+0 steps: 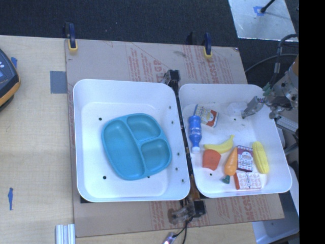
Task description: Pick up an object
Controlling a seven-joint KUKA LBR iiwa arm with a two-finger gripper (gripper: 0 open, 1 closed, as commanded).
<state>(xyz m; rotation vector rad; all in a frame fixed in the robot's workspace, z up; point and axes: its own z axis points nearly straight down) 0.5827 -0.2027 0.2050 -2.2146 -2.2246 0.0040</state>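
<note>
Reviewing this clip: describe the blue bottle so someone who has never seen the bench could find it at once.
Take the right bin of the two white ones. Along its left wall, next to the divide between the bins, the blue bottle lies with its white cap pointing toward the bin's near edge. It is the sole blue item there; its neighbours are red, yellow and orange.

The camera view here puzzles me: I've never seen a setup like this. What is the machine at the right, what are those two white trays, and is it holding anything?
You are looking down at a slant from one fixed camera above a bench. The two white trays are shallow bins. The left bin holds a blue divided plate. The right bin holds toy groceries: a blue bottle, a banana, a red cup, a carrot, corn and small cartons. The machine is a robot arm reaching in from the right; its gripper, a two-finger claw, hangs over the right bin's far corner. Nothing shows between its fingers, so it holds nothing.
</note>
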